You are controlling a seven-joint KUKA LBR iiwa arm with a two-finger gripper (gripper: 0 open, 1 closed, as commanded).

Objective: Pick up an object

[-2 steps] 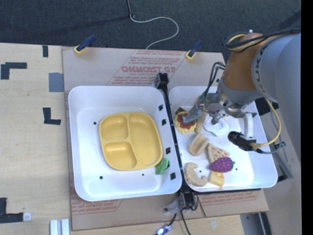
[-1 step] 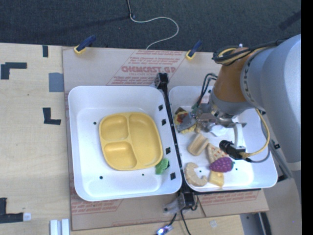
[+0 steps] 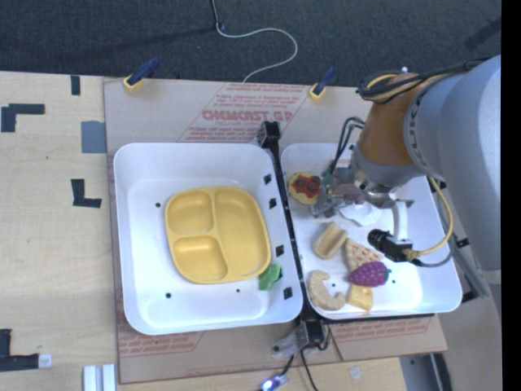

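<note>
My gripper (image 3: 330,200) hangs low in the right bin (image 3: 431,296), at its upper left part. It sits right beside a round pizza-like toy (image 3: 304,186) with a red top. Just below it lies a tan bread piece (image 3: 330,239). Further down are a wedge of toy cheese-coloured food (image 3: 358,255), a purple grape bunch (image 3: 369,274), a curved tan croissant piece (image 3: 324,292) and a small yellow block (image 3: 360,298). A white object (image 3: 356,213) shows under the wrist.
The left bin (image 3: 138,186) bears a yellow divided plate (image 3: 217,234) and a small green toy (image 3: 269,277) by its right wall. A black divider (image 3: 281,210) runs between the bins. The arm's grey body covers the right bin's upper right.
</note>
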